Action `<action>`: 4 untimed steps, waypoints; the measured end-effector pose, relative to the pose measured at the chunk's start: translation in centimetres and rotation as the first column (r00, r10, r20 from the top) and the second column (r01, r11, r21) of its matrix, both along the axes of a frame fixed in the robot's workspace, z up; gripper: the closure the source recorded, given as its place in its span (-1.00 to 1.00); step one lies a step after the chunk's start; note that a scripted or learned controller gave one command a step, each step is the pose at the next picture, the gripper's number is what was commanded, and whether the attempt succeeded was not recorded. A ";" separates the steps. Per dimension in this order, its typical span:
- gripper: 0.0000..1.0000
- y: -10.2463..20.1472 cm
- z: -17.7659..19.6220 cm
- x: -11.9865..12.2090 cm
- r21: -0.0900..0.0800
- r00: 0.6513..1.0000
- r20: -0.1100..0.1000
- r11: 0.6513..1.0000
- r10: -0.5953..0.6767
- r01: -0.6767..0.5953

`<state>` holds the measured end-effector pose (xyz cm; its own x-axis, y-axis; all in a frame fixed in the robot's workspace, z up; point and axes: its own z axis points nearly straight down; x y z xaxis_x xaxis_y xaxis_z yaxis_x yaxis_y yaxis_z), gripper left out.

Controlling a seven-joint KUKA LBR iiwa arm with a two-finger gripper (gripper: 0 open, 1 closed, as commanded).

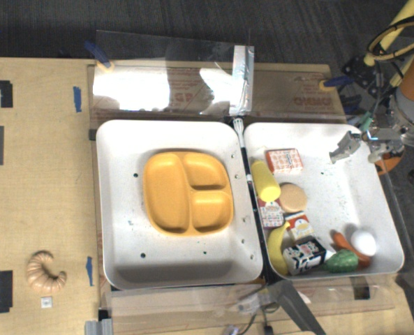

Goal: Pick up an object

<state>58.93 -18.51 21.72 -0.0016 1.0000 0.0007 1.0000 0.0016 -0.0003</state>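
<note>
Currently the gripper (346, 147) sits over the upper right part of the right bin (385, 208), near its far rim, with the arm (409, 110) entering from the right edge of the view. Whether it is open or closed cannot be told from this angle; nothing is seen in its hold, and the bin floor just under it is bare white. Candidate objects all lie away from the tool, toward the left and near side of that bin. To the tool's left: a red-and-white carton (285, 160), and just beyond it a yellow cylinder (266, 181) lying against the bin's left wall. Below-left of the tool: a tan round disc (293, 197), touching the cylinder, then a small red-printed packet (271, 216) and a red and white box (299, 226). Further toward the near rim: a banana (276, 250), a black-and-white carton (305, 253), a green item (342, 261), an orange carrot-like piece (346, 243) and a white egg (364, 243), the last three close together. Well apart to the tool's left, the left bin (116, 208) holds a yellow divided tray (188, 190). Far left, on the bench, lies a tan croissant-shaped object (45, 271).
</note>
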 end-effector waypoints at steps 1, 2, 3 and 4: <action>-1.00 4.3 -11.6 2.2 0.002 0.925 0.012 0.925 -0.379 0.379; -1.00 7.9 -13.0 -4.6 0.001 0.931 0.002 0.931 -0.366 0.366; 1.00 7.8 -12.0 -4.5 0.001 0.930 0.006 0.930 -0.368 0.368; 1.00 15.8 -2.9 3.0 0.004 0.973 0.007 0.973 -0.230 0.230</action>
